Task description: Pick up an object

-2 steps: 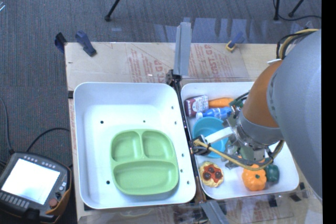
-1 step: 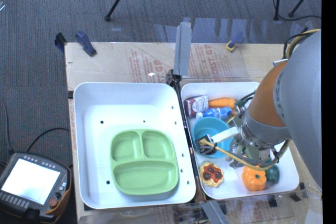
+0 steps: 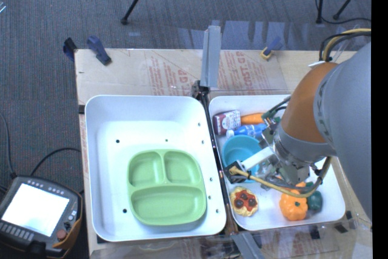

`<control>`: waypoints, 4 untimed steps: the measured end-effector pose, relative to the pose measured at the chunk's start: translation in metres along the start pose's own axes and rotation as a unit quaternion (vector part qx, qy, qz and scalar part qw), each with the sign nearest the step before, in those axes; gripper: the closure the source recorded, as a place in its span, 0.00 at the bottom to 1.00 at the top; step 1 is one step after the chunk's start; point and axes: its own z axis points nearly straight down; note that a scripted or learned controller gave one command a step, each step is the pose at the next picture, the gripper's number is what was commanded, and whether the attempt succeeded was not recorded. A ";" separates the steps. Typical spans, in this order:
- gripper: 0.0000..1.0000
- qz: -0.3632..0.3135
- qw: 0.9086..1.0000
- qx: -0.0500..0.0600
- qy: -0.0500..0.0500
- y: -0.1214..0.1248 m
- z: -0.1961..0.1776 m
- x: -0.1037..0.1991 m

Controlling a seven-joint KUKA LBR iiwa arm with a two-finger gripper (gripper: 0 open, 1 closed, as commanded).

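Arm low over the right-hand bin, picking not yet done.

A smooth green divided plate (image 3: 167,192) lies in the left bin (image 3: 103,112). Right of it sit a blue bowl (image 3: 240,148), a small pizza toy (image 3: 245,201) and a ribbed orange pumpkin (image 3: 294,207). The gripper (image 3: 290,176) hovers there; its state I cannot tell. Next: close on something, lift.

The arm's wrist (image 3: 298,158) blocks the middle of the right bin (image 3: 339,203) — whatever lies beneath it is hidden. The orange pumpkin (image 3: 293,207) peeks out half-covered, and the blue bowl (image 3: 239,150) loses its right side behind the arm.
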 end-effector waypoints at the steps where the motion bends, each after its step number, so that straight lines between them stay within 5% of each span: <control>1: 1.00 0.032 0.999 0.001 -0.001 0.039 0.021 -0.014; 3: 1.00 0.062 0.998 0.001 0.000 0.064 0.003 -0.022; 4: 1.00 -0.013 1.000 -0.001 0.002 0.067 -0.067 -0.022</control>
